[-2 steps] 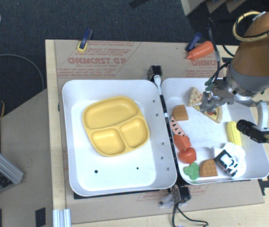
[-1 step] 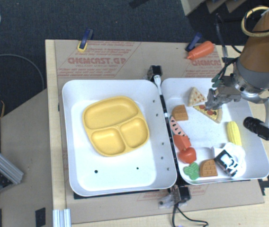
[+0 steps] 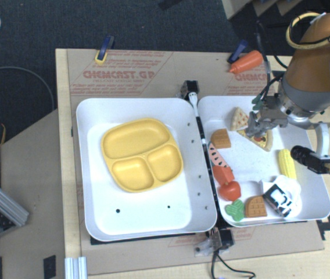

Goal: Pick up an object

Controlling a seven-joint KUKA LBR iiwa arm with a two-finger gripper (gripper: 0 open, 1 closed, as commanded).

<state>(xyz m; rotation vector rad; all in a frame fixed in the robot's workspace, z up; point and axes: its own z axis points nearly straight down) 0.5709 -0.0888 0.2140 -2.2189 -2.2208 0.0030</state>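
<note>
One toy pizza slice (image 3: 260, 138) lies in the right bin (image 3: 310, 179), directly under the claw (image 3: 260, 125); probably light, rigid, slick plastic, best pinched across its narrow width; claw's state unclear

On the bench (image 3: 66, 156) we log a cardboard sheet (image 3: 153, 74) bearing two white bins, left (image 3: 89, 156) and right (image 3: 319, 199), touching side by side.

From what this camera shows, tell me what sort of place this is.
Probably a robotics lab test bench, not a kitchen. Two white bins sit on a cardboard-covered bench, the toy food and yellow divided plate are plastic, and a robot arm reaches over the right bin.
</note>
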